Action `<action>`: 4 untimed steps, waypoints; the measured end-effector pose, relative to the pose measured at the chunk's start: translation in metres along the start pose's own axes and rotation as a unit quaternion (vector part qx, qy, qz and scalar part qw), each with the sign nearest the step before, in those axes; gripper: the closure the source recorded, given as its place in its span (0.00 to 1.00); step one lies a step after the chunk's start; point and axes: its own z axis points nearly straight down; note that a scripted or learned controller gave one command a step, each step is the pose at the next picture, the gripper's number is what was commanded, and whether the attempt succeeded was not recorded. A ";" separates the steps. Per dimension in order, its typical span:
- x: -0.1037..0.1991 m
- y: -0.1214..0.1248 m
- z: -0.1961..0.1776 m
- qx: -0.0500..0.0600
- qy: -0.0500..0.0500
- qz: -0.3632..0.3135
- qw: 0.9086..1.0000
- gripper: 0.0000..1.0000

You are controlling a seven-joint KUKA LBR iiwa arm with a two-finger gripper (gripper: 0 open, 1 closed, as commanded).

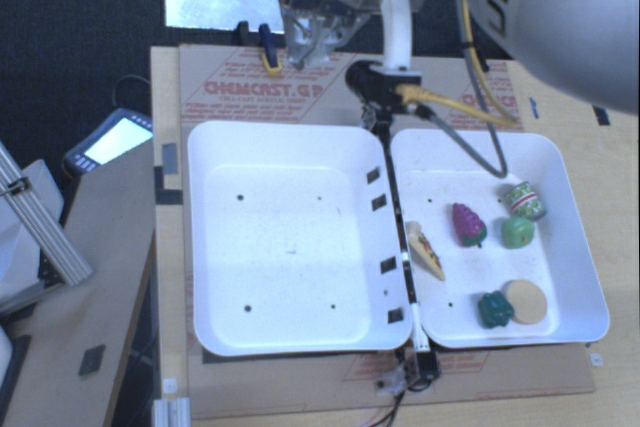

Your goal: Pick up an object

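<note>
My gripper (308,53) hangs high above the back edge of the bench, behind the left bin (220,165). Nothing shows between its fingers. In the right bin (570,185) lie several small objects: a purple grape-like piece (468,223), a green round piece (517,232), a striped green and white ball (524,199), a yellow and white wedge (426,252), a dark green piece (494,309) and a tan disc (526,301).
A divider with black clips (390,220) runs between the two bins. Cardboard (250,90) lies under and behind the bins. A tablet-like device (110,143) sits off the bench at the left, with a metal rail (40,225) below it.
</note>
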 end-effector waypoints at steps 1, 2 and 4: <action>-0.001 0.057 -0.055 -0.003 0.000 0.003 1.000 1.00; -0.066 -0.034 0.115 0.011 -0.004 0.005 1.000 1.00; -0.051 0.043 0.000 -0.001 0.000 0.000 1.000 1.00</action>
